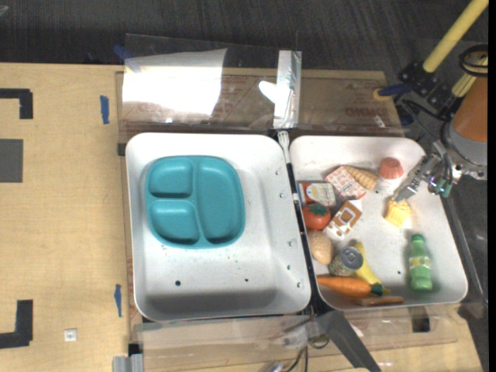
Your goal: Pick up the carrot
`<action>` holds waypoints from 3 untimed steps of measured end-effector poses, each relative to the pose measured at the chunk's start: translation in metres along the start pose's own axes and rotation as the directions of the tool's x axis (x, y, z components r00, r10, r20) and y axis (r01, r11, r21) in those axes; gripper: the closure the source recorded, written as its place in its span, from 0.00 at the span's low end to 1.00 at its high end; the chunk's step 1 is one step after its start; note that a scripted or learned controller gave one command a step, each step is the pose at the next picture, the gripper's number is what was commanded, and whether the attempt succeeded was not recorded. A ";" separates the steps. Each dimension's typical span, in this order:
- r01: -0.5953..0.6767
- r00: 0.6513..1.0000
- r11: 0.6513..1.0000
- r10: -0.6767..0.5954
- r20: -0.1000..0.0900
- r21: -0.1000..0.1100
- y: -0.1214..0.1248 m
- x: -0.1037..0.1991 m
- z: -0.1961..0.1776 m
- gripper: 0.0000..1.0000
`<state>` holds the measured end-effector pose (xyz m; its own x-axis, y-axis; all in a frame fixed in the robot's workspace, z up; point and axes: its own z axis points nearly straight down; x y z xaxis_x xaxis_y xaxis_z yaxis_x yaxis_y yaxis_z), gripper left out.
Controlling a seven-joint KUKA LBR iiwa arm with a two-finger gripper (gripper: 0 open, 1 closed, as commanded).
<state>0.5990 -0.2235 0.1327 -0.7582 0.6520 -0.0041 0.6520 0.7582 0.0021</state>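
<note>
Carrot [344,286] lies at right bin's [453,242] front edge; end effector [404,191] w/ fingers apart, above yellow block [397,214].

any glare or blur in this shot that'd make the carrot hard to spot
Camera view: strong glare whitens the clear plastic sheet behind the two bins, far from the orange carrot, which lies evenly lit and fairly sharp along the near wall of the right white bin; the two-finger gripper looks slightly soft over the small yellow block; the left white bin shows only soft shadows.
</note>
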 end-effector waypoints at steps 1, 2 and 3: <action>-0.079 0.997 0.997 0.079 0.000 0.000 0.014 -0.016 0.031 1.00; -0.085 0.996 0.996 0.085 -0.002 -0.002 0.061 0.057 0.008 1.00; -0.104 0.995 0.995 0.104 0.000 -0.003 0.115 0.055 -0.001 1.00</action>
